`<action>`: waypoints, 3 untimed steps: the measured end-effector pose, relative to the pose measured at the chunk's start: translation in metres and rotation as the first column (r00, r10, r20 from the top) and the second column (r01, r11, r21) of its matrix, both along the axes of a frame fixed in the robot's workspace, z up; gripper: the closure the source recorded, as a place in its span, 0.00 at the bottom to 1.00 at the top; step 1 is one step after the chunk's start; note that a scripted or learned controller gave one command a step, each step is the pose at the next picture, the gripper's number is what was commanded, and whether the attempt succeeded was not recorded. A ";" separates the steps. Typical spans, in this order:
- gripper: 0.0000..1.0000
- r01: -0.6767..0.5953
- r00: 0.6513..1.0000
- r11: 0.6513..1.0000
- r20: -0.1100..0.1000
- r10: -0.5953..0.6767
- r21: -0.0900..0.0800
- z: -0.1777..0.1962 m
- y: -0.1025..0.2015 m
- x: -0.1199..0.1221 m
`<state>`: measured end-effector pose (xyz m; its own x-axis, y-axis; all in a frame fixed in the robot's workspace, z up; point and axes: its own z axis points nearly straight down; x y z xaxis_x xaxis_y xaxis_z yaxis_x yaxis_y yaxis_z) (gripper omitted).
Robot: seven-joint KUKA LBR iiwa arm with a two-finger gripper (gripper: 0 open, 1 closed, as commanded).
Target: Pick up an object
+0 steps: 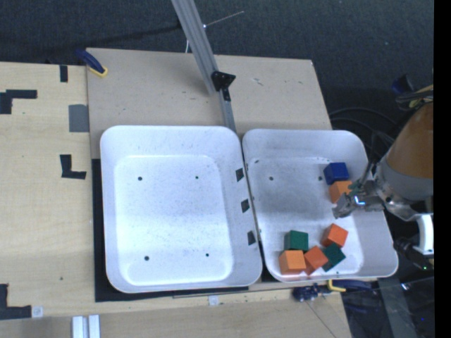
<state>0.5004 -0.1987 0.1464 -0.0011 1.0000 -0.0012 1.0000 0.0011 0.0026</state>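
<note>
Orange block [292, 261] (front), hand [350, 201] above.

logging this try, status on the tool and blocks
Tool low at right bin, against orange block. Blue block touching behind it. Nothing lifted yet. Other blocks clustered at front edge.

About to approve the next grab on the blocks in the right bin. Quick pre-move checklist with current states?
1. Blocks sit inside the right bin: ok.
2. Gripper over that bin, beside the orange block: ok.
3. Finger opening: cannot tell.
4. Block held between fingers: cannot tell.
5. Blue block touching the orange one, may get nudged: not ok.
6. Bottom cluster of blocks away from gripper: ok.
</note>
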 end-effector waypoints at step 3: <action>1.00 -0.007 1.000 1.000 -0.003 0.007 0.003 0.105 0.053 0.023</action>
